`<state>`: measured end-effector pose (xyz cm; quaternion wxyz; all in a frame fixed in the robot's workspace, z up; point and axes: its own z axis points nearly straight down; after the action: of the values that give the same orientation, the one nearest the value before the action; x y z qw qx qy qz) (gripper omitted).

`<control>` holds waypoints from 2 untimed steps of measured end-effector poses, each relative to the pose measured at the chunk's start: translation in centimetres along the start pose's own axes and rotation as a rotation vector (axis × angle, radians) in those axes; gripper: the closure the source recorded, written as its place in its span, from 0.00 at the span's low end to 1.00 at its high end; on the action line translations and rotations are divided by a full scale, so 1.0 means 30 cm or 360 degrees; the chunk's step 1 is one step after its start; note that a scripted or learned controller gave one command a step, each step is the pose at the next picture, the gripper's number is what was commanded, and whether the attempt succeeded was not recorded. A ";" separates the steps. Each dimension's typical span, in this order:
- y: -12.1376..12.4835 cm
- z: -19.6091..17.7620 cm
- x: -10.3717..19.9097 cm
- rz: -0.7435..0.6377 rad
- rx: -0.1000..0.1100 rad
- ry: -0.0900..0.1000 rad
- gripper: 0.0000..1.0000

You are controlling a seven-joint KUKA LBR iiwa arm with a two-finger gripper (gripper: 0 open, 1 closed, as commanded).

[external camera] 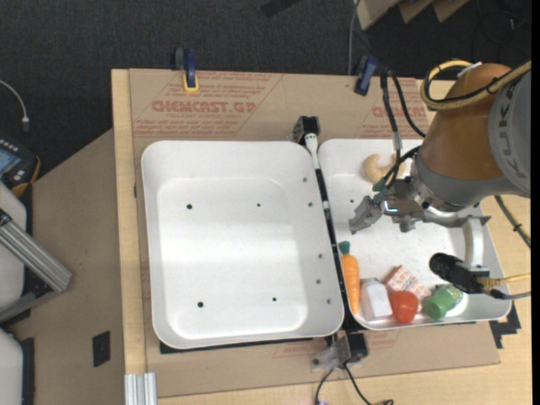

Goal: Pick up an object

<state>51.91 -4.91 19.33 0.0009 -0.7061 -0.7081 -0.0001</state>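
- Camera view: a desk [219,99] topped with a brown printed board bears two shallow white bins side by side, the left bin [228,251] and the right bin [346,171], their long edges touching.
- Two blue clamps [187,62] grip the far edge of the board, one above each bin.
- The arm [472,142], grey with an orange band, reaches in from the right and hangs over the right bin.
- The end effector [369,216] points left over the middle of the right bin, close to the edge shared with the left bin. Whether it is released or clenched cannot be told from this angle.
- A beige lump [374,167] lies in the far part of the right bin, just beyond the end effector.
- A carrot [349,278] lies along the right bin's left wall, near side, its green end pointing far.
- Just right of the carrot sits a white block [376,300], beside a red round thing [405,305].
- A pale patterned packet [400,275] lies just beyond the red round thing.
- A green thing [440,302] sits in the near right corner of the right bin, right of the red round thing.
- All these near-side things lie apart from the end effector.
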 end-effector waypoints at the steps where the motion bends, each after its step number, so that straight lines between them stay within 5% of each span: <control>1: -0.045 0.031 0.127 -0.0001 0.0005 0.0001 0.00; 2: -0.041 -0.005 0.120 0.0004 -0.0003 -0.0002 1.00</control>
<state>50.68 -1.30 19.49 -0.0001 -0.7069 -0.7073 -0.0004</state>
